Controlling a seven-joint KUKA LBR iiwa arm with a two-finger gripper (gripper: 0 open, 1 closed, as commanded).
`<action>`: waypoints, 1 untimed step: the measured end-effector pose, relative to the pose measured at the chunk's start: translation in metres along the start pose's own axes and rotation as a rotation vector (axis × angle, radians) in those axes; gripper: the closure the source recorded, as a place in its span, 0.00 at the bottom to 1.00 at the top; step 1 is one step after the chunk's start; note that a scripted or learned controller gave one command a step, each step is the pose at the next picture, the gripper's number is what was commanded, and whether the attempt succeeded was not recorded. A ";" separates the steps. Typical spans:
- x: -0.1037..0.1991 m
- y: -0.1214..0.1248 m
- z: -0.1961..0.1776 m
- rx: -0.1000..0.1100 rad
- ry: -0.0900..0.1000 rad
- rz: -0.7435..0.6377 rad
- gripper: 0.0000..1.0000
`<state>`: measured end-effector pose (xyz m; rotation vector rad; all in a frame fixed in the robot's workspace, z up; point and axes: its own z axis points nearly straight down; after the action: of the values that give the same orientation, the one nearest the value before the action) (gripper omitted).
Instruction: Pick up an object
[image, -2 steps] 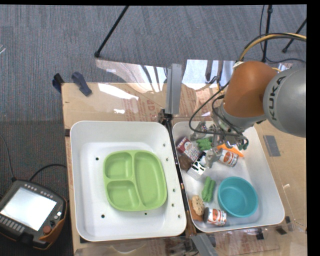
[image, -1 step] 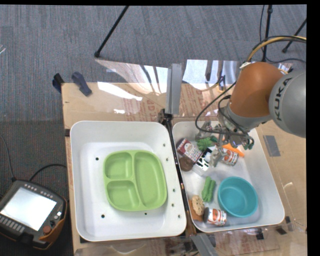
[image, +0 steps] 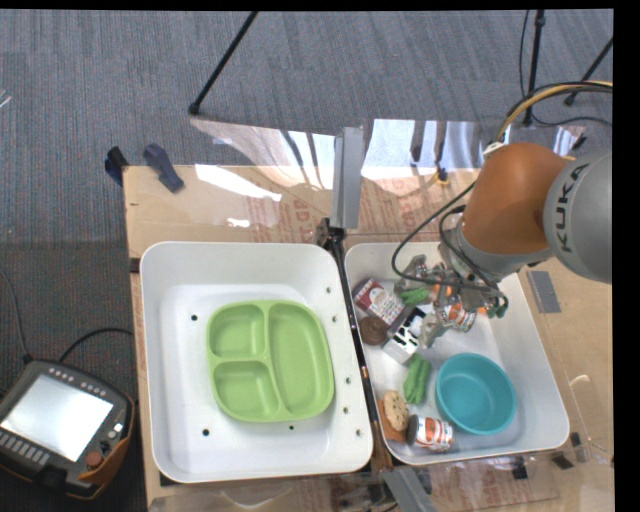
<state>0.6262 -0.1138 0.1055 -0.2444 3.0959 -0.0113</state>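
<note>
Gripper (image: 445, 305) half hidden under orange wrist, finger state unclear, over cluttered right bin (image: 535, 350)

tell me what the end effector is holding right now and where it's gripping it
It cannot be told. The end effector sits low in the right bin among cluttered items, under the orange wrist band, and no object shows clearly in its grasp.
</note>
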 end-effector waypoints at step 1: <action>-0.016 0.015 0.001 0.002 0.011 0.051 0.00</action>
<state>0.6398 -0.0962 0.1047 -0.1652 3.1113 -0.0144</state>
